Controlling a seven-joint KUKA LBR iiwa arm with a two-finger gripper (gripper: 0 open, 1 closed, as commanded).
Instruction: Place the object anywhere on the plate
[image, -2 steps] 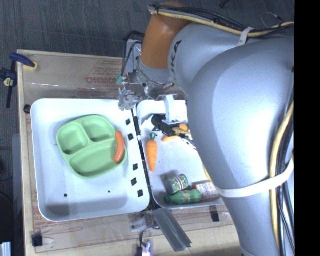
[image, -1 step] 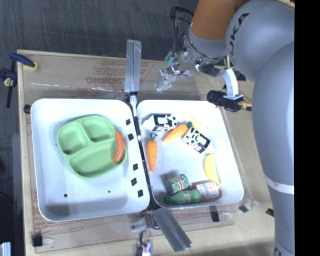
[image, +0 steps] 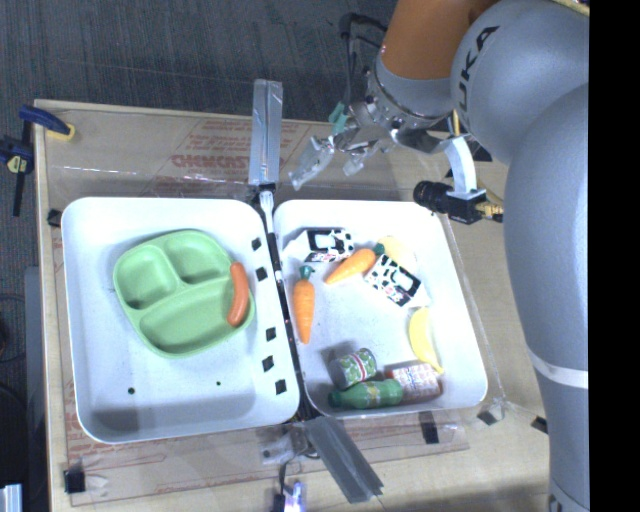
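Note:
A green divided plate (image: 178, 290) lies in the left bin (image: 90, 390). An orange-red sausage (image: 238, 293) rests on the plate's right side, along the rim. My gripper (image: 327, 163) hangs high over the back edge of the right bin (image: 462, 300), well away from the plate. Its fingers (image: 306, 172) are open with nothing between them.
The right bin holds two carrots (image: 303, 308) (image: 350, 266), black-and-white patterned items (image: 393, 280), a banana (image: 424, 338), a small can (image: 352, 366), a green bottle (image: 365, 394) and a pink-labelled packet (image: 414, 379). A divider with black clips (image: 268, 300) separates the bins. The arm fills the right side.

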